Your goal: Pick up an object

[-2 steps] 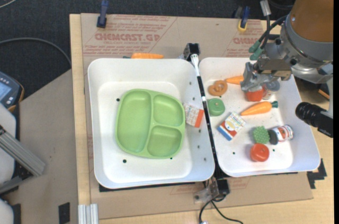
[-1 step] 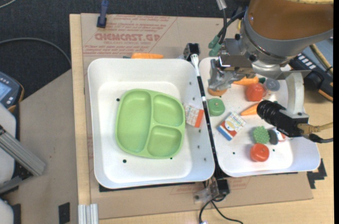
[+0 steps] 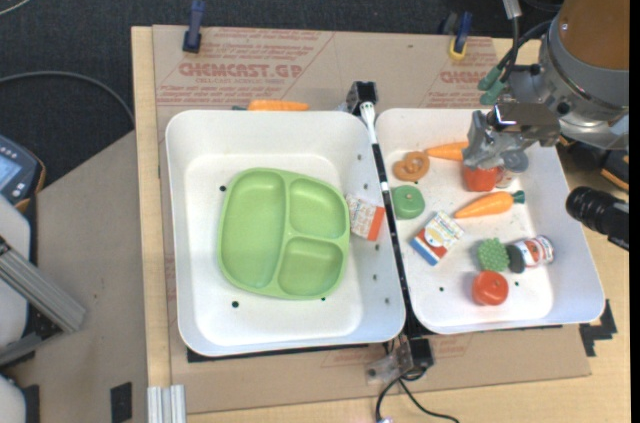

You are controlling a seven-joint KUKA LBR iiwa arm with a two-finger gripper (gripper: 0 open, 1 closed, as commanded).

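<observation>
Camera view is taken from above at a slant, with two white bins side by side on a cardboard-covered bench. The left bin holds a green divided plate in the middle of the frame, and a small white and orange packet lies against that bin's right wall.

The arm is seen entering at the upper right, where its orange band is cut off by the frame edge. The gripper is lowered over the upper part of the right bin, directly above a red cup-like object. Only the lower part of that object is seen; its top is hidden by the grey gripper body. Whether the gripper is open, closed or gripping cannot be told.

Around it in the right bin are seen a carrot just to the left, partly covered by the gripper, a brown ring, a green disc, a second carrot just below the red object, a small carton, a green block, a can-like item that is hard to make out, and a tomato near the bottom.

An orange piece is half hidden behind the left bin's upper rim.
</observation>
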